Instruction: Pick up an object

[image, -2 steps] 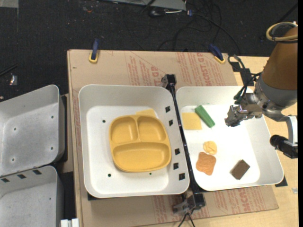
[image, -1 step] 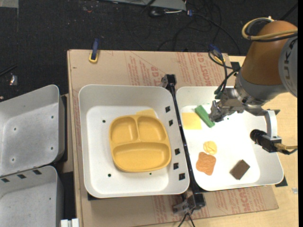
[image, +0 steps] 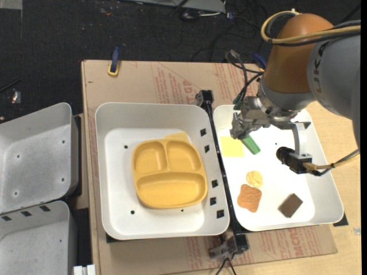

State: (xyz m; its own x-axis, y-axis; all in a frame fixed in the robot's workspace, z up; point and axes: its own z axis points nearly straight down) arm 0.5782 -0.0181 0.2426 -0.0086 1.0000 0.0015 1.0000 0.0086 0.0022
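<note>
We judged the step in hand to be the reach: the gripper [image: 245,128] hung low over the right bin [image: 321,202], and nothing yet sat between its fingers that we could be sure of. Whether those fingers were open or closed we could not tell, for the wrist and its cabling hid them from above. A green piece [image: 250,146] lay just below the fingers, slanted, its upper end seemingly under them, so we took it as the likeliest object to be picked; whether it was touched we could not say. A yellow square [image: 232,147] lay just beside the fingers, toward the divider between the bins. Farther from the fingers, toward the near wall of the bin, sat a small yellow round [image: 254,179], an orange waffle [image: 249,197] touching it, and a brown block [image: 291,205] off to the arm's side. Well apart from the fingers, in the left bin [image: 109,153], lay a yellow tray [image: 170,173] with three compartments, all bare, and a pale sheet [image: 179,136] peeped from under its far edge. The next move, in our view, called for closing squarely on the green piece and lifting straight, since its slant and the square close by could spoil the grip.
</note>
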